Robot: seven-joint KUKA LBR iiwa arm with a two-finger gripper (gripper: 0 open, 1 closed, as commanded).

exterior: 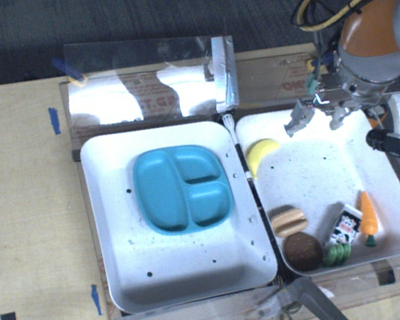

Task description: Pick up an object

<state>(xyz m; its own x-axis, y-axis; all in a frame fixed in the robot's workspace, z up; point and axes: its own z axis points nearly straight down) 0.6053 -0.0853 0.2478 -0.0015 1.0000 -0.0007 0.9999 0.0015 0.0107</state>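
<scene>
My gripper [317,119] hangs above the far edge of the right bin [314,167], its two grey fingers spread apart with nothing between them. Below and left of it a yellow lemon-like object [261,155] lies against the bin's left wall. Near the front of that bin lie a tan bun [288,219], a brown round object [302,250], a small black-and-white carton [345,227], a green piece [338,254] and an orange carrot [367,215]. All of these lie apart from the gripper.
The left bin [113,229] holds a blue divided tray [182,187]. A clear plastic panel [150,80] stands behind the bins. The arm's orange band [375,3] and yellow cables fill the top right.
</scene>
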